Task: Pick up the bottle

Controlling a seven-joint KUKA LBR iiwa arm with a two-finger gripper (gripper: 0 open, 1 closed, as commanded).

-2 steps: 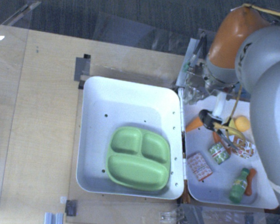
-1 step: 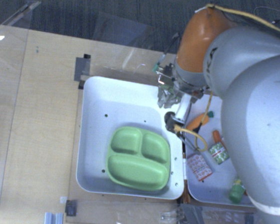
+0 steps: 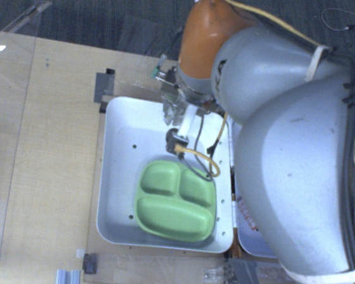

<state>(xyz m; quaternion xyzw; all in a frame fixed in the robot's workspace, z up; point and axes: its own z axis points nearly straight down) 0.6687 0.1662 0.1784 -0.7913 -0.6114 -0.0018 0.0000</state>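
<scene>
The wood bench spreads out on the left. Next come two small black blocks. One block sits at the far left corner of the left bin. The other block sits at its near left corner.

There are two white bins, side by side. The left bin is easy to see. One green tray lies in it, in the near half and closer to the right wall. The tray has three parts: two small ones side by side at the back and one long one at the front.

One gripper hangs over the back of the left bin, near the far wall and a little behind the green tray. I cannot tell if the gripper is wide or narrow. Above it is one orange band.

One big grey arm comes in from the right. It covers most of the right bin, so just a strip of that bin peeks out. I cannot tell where the bottle is.
</scene>
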